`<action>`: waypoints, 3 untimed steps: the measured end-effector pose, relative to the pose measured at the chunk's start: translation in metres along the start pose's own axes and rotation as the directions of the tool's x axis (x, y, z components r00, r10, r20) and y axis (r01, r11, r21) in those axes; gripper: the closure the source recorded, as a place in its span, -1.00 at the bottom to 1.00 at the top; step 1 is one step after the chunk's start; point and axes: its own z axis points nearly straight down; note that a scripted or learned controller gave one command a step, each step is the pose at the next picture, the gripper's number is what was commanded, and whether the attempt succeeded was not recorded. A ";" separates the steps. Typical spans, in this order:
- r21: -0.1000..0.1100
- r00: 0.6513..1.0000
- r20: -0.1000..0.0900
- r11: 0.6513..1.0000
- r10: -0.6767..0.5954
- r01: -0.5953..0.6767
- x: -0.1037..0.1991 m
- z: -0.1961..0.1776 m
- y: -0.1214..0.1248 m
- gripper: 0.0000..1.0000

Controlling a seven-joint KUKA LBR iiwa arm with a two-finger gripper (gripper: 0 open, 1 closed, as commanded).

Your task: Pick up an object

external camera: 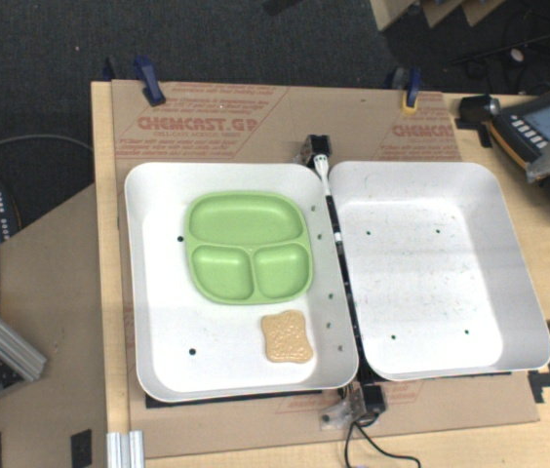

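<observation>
On the desk [109, 261], two shallow white bins sit side by side on a brown board printed with red lettering. Over in the left bin [153, 291] lies a light green plate [249, 246] with three compartments — one long section across the far side and two smaller ones nearer me. It rests flat in the bin's upper middle, well clear of the walls. Just beside its near edge, a little to the right, is a small tan piece [287, 337] shaped like a slice of toast or a biscuit; it lies flat on the bin floor, close to the plate but apart from it as far as I can tell.

Next to that, the right bin [431, 261] shows its white floor, speckled with faint dark marks and a few small black dots. Where the two bins meet, a dark strip runs along the seam, and a small black fitting [317, 149] sits at its far end.

Two blue clamps [148, 79] grip the board's far edge — one left, one right. As for the robot's hand, I cannot tell whether it is released or clenched from where I stand.
</observation>
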 end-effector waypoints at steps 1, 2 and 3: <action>-0.011 1.000 0.002 1.000 -0.011 0.011 0.005 -0.131 0.044 -1.00; -0.002 1.000 -0.001 1.000 -0.006 0.006 0.003 -0.191 -0.016 -1.00; 0.010 1.000 -0.009 1.000 -0.009 0.009 0.035 -0.187 -0.090 -1.00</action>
